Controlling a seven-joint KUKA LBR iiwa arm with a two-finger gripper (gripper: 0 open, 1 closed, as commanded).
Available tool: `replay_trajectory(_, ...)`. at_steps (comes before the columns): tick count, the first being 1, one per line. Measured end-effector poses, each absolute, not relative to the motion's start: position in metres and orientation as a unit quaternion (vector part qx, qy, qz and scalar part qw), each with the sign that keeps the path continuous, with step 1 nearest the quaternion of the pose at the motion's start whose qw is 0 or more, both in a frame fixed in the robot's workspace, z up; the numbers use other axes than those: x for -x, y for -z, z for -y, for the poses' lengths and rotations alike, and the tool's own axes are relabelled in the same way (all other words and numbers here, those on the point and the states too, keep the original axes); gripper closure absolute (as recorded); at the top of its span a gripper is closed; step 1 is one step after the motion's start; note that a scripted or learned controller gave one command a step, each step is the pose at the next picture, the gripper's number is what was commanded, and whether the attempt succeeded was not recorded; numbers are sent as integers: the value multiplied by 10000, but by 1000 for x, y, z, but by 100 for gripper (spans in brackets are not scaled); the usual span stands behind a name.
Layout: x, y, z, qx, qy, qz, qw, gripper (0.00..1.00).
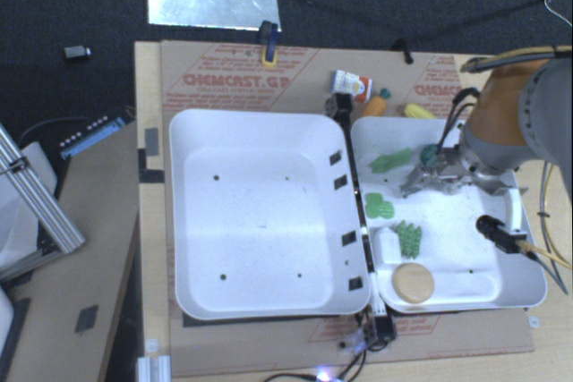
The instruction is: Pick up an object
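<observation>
The right bin (515, 286) holds several small things. A flat green leaf-shaped piece (391, 161) lies near its back left. A round green lump (379, 207) rests by the left wall, and a ridged green piece (409, 238) sits just in front of it. A tan round disc (413, 282) lies at the front. My gripper (421, 181) is low over the bin's middle, just right of the leaf-shaped piece, with a small teal thing (430, 155) close behind it. Nothing shows as held.
The left bin (260, 210) sits beside the right one, with a black-clipped divider (354, 192) between them. Behind the bins on the cardboard lie a white and orange item (349, 84), an orange piece (375, 106) and a yellow piece (417, 112). The arm (519, 121) comes in from the right.
</observation>
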State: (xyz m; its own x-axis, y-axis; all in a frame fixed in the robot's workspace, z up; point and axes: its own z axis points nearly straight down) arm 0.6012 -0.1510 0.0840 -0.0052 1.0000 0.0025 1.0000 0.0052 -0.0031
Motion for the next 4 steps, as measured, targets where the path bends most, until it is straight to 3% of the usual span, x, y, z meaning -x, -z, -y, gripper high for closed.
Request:
replay_trajectory(1, -547, -83, 95, 7045, -6, 7097, 30, 0)
replay_trajectory(2, -483, -84, 114, 7079, -12, 7063, 17, 0)
replay_trajectory(3, -540, -85, 94, 7045, 17, 7097, -23, 0)
replay_trajectory(4, -538, -95, 95, 7056, 13, 7086, -15, 100)
